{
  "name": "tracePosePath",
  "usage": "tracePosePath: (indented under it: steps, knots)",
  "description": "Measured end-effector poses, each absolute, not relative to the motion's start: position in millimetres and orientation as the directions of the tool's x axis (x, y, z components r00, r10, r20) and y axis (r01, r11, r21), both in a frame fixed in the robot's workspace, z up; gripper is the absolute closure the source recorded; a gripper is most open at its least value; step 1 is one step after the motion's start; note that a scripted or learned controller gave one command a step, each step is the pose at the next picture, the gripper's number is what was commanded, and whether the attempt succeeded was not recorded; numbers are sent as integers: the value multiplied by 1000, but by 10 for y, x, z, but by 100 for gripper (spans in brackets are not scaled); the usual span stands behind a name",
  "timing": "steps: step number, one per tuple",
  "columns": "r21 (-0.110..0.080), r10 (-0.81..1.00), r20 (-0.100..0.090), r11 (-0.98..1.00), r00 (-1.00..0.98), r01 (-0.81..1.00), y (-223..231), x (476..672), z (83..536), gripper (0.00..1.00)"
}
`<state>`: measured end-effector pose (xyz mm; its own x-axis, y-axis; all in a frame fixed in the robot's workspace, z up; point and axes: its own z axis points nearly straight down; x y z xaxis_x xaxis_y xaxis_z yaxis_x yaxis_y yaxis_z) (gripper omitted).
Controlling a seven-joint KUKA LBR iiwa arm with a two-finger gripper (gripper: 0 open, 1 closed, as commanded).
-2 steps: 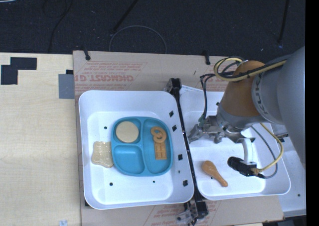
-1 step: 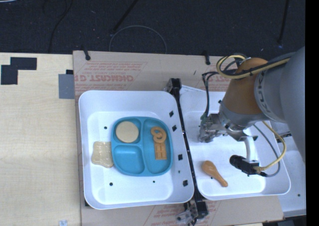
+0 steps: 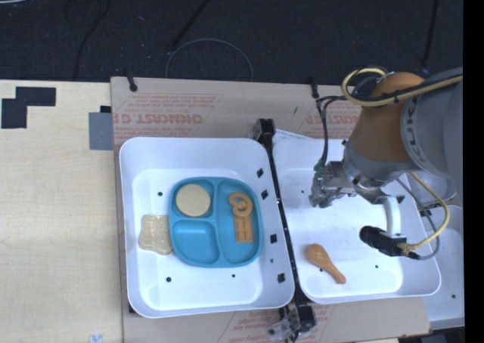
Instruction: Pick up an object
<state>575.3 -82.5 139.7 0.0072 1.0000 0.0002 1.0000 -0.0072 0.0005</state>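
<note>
Arm reaches over right bin. Gripper low at bin's upper-left; finger state: can't tell. Left bin: blue divided tray w/ tan items. Task obj: small orange-tan spoon-like piece, rounded head, tapered handle, lying on right bin floor, apart from gripper.

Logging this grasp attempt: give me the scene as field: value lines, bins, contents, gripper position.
left bin: holds blue divided tray
tray contents: round tan disc, tan key-shaped piece
beside tray: pale yellowish piece, on the tray's left, touching its edge
right bin: tan spoon-shaped piece near front
gripper: over right bin's back left, apart from the spoon-shaped piece
finger state: cannot tell
</note>
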Motion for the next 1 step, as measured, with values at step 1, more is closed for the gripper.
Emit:
tracePosePath:
  steps: [1]
  knots:
    - [3, 1000, 0, 0, 0, 1000, -849, 5854, 1976, 100]
